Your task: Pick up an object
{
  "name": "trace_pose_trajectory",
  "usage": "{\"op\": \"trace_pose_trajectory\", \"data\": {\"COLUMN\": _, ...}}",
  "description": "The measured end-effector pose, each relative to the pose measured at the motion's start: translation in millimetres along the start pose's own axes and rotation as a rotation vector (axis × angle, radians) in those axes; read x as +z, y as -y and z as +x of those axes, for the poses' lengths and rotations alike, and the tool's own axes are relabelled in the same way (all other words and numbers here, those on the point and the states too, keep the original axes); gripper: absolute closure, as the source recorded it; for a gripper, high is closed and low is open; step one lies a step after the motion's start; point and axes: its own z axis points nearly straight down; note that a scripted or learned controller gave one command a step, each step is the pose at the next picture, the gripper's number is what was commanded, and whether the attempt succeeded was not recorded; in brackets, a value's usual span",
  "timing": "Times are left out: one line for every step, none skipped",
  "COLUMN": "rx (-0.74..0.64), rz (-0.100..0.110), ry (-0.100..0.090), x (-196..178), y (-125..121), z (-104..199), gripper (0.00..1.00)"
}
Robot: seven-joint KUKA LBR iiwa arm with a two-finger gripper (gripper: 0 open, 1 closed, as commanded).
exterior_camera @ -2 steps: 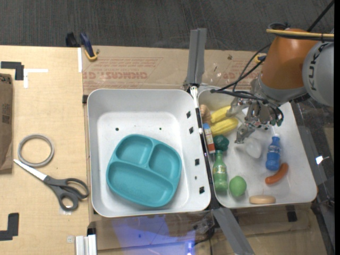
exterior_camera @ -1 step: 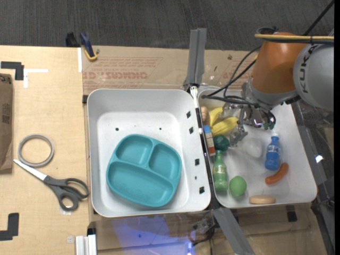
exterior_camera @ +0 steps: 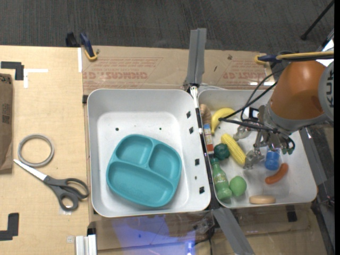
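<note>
Nearest the camera, along the right bin's [exterior_camera: 304,194] front rim, lay a smooth tan bread-roll-shaped piece [exterior_camera: 262,199], with a glossy green apple [exterior_camera: 238,185] and a green bottle [exterior_camera: 220,180] to its left; the bottle ran along the divider wall. Just behind them sat a small red sausage [exterior_camera: 275,174], curved and shiny, near the right wall. Across the divider, the left bin [exterior_camera: 138,108] held a teal three-compartment plastic plate [exterior_camera: 144,169], rounded at its corners, with bare white floor open behind it and to its sides. On the tan bench [exterior_camera: 42,94] to the left lay grey-handled scissors [exterior_camera: 56,185] and, a little farther back, a roll of tape [exterior_camera: 35,149], well apart from the bins.

Mid-bin on the right, a ridged yellow corn cob [exterior_camera: 234,149] lay aslant beside a dark green broccoli-like lump [exterior_camera: 221,152]. The gripper [exterior_camera: 263,154] hung low over this crowded floor, with a blue object [exterior_camera: 272,160] just beside its fingers; whether they were spread or closed could not be made out. Farther back a curved yellow banana [exterior_camera: 219,117] rested near the far wall, with clear white floor to its right under the arm's orange band [exterior_camera: 297,89].
</note>
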Motion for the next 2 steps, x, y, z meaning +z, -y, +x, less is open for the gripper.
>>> {"op": "trace_pose_trajectory", "data": {"rx": 0.053, "rz": -0.001, "ry": -0.001, "x": 0, "y": -39, "z": 9, "gripper": 0.00}}
{"op": "trace_pose_trajectory", "data": {"rx": -0.055, "rz": 0.000, "ry": 0.002, "x": 0, "y": -9, "z": -62, "gripper": 0.00}}
